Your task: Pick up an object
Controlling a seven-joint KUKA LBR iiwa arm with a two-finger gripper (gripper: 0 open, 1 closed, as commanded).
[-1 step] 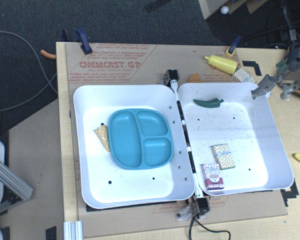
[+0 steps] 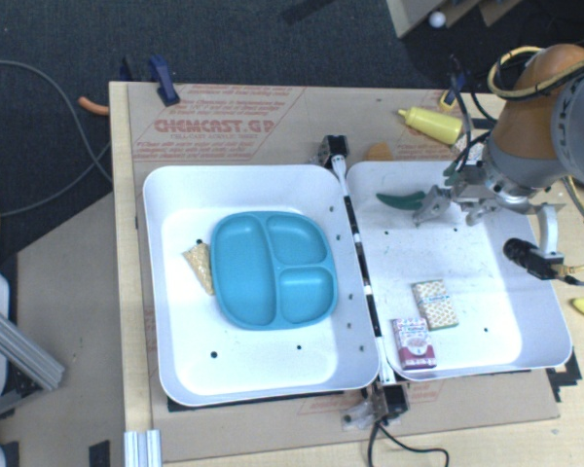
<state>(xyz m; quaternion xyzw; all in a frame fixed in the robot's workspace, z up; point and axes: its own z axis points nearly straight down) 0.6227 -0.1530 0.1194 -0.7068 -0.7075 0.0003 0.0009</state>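
Note:
My gripper point(image 2: 451, 209) hangs over the back of the right bin point(image 2: 526, 353), open, with nothing between its fingers. A dark green curved object point(image 2: 399, 199) lies just left of the left fingertip point(image 2: 425, 209); I cannot tell whether they touch. Further forward in the same bin lie a tan speckled packet point(image 2: 435, 305) and a maroon packet point(image 2: 414, 343) at the front left corner. The left bin point(image 2: 175, 358) holds a blue divided plate point(image 2: 273, 268) with a tan cracker-like piece point(image 2: 200, 264) against its left edge.
A yellow bottle-shaped object point(image 2: 430, 122) lies on the bench behind the right bin. A black clamp point(image 2: 335, 150) sits at the back where the bins meet. A black part with cables point(image 2: 530, 257) reaches over the right bin's right side.

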